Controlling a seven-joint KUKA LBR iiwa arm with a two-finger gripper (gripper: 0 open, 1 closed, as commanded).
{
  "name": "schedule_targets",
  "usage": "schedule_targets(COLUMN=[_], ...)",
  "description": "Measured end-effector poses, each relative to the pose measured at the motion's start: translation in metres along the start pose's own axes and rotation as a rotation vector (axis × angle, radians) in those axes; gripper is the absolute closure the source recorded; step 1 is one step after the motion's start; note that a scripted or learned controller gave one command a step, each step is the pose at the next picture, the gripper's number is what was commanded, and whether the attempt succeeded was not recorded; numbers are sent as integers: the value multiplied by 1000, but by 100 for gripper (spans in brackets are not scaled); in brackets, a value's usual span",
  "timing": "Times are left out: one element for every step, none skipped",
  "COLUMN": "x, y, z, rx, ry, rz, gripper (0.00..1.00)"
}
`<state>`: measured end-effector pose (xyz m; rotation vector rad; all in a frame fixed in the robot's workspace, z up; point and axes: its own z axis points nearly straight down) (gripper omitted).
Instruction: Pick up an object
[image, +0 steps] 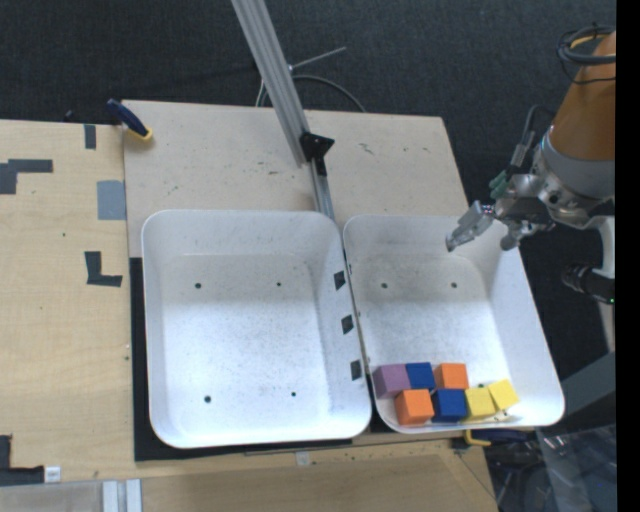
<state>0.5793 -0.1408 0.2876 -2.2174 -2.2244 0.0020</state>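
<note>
Seven blocks (445, 392) lie at the right bin's (520, 300) near edge; the open, empty jaws (487, 230) hang over its far edge.

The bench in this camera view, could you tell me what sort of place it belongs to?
Probably a robotics lab test bench: a gripper above two white bins, coloured blocks heaped in the right one, tape marks on plywood.

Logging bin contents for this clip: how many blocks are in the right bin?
7, clustered at the right bin's near edge: purple, blue, orange behind; orange, blue, two yellow in front.
</note>
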Motion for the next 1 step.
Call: schedule_targets(x=[-49], y=[-48], z=[103], rx=[9], ry=[1], rz=[7], gripper=[0])
